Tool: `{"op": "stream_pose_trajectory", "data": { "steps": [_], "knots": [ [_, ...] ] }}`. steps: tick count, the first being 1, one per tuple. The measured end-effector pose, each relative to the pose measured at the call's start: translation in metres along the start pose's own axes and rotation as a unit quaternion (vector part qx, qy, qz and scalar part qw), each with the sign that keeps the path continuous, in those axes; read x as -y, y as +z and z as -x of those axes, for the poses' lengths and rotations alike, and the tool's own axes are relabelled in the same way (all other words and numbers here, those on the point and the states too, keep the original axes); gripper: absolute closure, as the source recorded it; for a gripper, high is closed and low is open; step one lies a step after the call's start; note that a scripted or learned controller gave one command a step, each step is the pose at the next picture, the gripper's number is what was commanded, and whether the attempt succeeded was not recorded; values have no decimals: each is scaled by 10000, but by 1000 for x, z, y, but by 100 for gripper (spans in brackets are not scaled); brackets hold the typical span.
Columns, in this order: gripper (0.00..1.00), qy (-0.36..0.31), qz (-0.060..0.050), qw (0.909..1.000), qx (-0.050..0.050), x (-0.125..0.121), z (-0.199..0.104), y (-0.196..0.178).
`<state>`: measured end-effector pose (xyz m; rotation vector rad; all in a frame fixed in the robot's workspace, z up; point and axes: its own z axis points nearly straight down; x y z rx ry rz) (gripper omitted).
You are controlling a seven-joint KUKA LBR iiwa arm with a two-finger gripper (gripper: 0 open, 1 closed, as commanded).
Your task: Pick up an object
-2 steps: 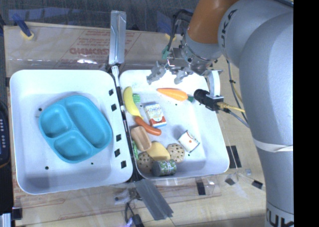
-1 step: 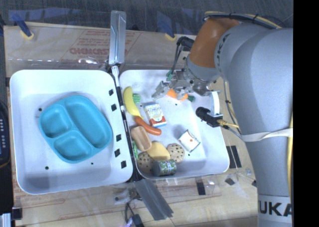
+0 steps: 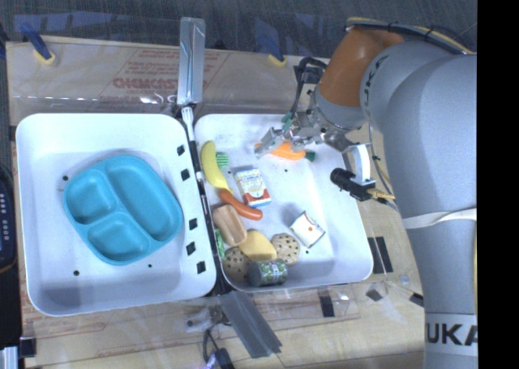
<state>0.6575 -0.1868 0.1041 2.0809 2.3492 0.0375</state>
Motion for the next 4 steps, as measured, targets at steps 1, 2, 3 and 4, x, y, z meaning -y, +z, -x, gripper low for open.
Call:
{"op": "stream_pose_trajectory", "data": {
  "steps": [1, 2, 3, 4],
  "knots": [
    [0, 32, -80, 9999, 72, 1, 20, -26],
    [0, 141, -121, 9998, 64, 15, 15, 13],
    [100, 116, -141, 9998, 59, 15, 14, 2],
    [100, 458, -66, 9989, 72, 12, -74, -77]
  ]
}}
